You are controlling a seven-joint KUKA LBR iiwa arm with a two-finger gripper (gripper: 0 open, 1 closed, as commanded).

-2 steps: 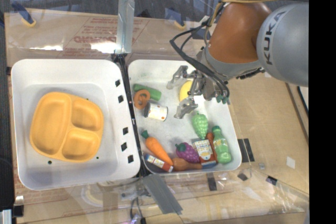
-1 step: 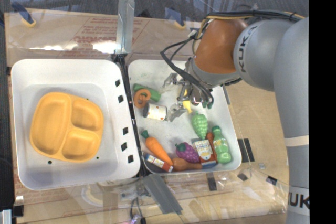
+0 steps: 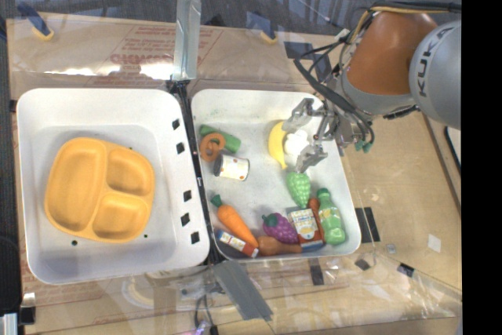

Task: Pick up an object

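Note:
My gripper (image 3: 305, 136) hangs over the right side of the right bin (image 3: 259, 102), its two fingers (image 3: 299, 115) spread apart and open. A small white rounded object (image 3: 296, 143) lies in the gap between them, next to a yellow banana (image 3: 276, 143). I cannot tell whether the fingers touch it. Just below the gripper sits a green bumpy fruit (image 3: 298, 188). The arm's orange band (image 3: 384, 51) is up and to the right.
The right bin also holds a white can (image 3: 232, 166), an orange ring (image 3: 212, 143), a carrot (image 3: 233, 221), purple grapes (image 3: 278, 227), a juice box (image 3: 303, 223) and a green bottle (image 3: 332, 222). A yellow divided tray (image 3: 98, 188) lies in the left bin (image 3: 31, 121).

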